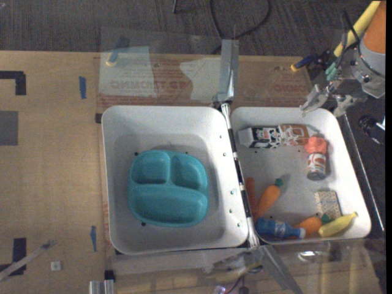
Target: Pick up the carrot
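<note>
One gripper [323,98] is hovering spread and empty; it should be descending squarely over the carrot [268,199].

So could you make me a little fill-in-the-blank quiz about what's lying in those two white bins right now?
1. The teal tray with three compartments lies in the ____ bin as the camera sees it.
2. The carrot has an orange body and a ____ tip.
3. The gripper hovers near the right bin's far ____ corner.
4. The milk carton lies on its ____, not upright.

Missing words: left; green; right; side
</note>
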Robot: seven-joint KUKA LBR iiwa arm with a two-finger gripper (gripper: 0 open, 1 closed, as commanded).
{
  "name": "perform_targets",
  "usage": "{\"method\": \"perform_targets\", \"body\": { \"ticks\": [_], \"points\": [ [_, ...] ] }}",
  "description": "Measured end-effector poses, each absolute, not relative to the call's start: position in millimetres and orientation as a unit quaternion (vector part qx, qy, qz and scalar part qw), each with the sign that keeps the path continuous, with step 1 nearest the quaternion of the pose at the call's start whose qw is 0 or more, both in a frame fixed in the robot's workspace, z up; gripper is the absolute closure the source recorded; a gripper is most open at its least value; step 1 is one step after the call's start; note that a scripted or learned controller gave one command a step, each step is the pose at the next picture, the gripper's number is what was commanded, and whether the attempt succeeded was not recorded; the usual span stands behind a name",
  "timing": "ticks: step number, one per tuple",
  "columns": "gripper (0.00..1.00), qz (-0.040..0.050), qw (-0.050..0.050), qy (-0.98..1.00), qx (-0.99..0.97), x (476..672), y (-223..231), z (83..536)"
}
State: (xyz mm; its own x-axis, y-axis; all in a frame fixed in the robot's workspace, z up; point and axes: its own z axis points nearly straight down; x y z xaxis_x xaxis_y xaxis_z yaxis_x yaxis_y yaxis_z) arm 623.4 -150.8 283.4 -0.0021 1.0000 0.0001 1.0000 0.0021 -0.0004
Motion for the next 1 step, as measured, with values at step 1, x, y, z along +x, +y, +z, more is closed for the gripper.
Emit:
{"method": "perform_targets", "body": {
  "ticks": [1],
  "points": [
    [0.0,-0.0002,0.0,-0.834,-0.552,540.6,-128.4,161.4]
  ]
}}
